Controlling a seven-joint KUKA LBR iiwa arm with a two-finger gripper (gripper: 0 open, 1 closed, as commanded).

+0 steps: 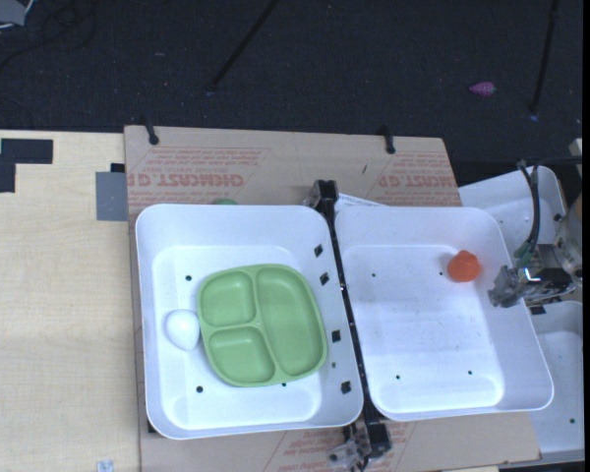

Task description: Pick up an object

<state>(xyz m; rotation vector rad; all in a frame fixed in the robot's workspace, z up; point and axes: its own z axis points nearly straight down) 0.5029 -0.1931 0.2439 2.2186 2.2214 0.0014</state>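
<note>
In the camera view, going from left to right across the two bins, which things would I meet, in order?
White egg-shaped object → green divided plate → orange ball → gripper at the right bin's edge.

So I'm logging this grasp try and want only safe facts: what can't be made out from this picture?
- Gripper, camera view: small and dark at the right bin's rim; its finger state is unreadable.
- Arm: cut off by the right edge.
- Orange object: too small to identify.
- White object beside the green divided plate: blends into the left bin; shape unclear.
</note>
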